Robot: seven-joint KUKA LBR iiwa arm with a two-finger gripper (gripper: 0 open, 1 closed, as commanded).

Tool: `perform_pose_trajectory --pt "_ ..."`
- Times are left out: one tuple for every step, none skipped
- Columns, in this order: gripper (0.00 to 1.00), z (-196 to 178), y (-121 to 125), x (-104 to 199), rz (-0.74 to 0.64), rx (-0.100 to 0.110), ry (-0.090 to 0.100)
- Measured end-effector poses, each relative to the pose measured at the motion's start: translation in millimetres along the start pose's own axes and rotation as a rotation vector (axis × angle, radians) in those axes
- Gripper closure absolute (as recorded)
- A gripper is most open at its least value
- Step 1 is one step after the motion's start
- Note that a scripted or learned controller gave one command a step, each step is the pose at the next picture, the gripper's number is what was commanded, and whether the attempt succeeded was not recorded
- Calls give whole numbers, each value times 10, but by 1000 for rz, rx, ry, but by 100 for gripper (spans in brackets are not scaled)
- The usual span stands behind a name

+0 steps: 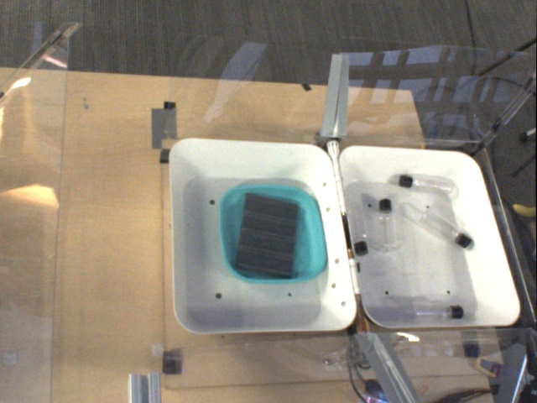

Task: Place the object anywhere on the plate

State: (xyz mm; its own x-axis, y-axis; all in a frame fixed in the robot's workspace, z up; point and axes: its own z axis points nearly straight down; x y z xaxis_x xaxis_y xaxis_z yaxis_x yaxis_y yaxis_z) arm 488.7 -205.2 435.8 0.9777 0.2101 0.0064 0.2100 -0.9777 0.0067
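A dark grey ribbed block [268, 236] lies flat on a teal plate [229, 225] in the middle of the left white bin [189, 250]. The block sits well inside the plate's rim, slightly tilted.
The right white bin [495, 250] holds several clear plastic tubes with black caps, such as one near the back [406, 180] and one at the right [462, 241]. A metal divider post [334, 99] stands behind the seam between the bins. Wooden bench surface spreads to the left.
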Motion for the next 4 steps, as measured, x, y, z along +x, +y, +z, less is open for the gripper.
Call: perform_pose_trajectory --pt "0 0 0 0 0 0 0" --pt "0 0 -1 1 0 0 0" --pt "0 0 -2 1 -1 0 0" --pt "0 0 -3 2 -1 0 0"
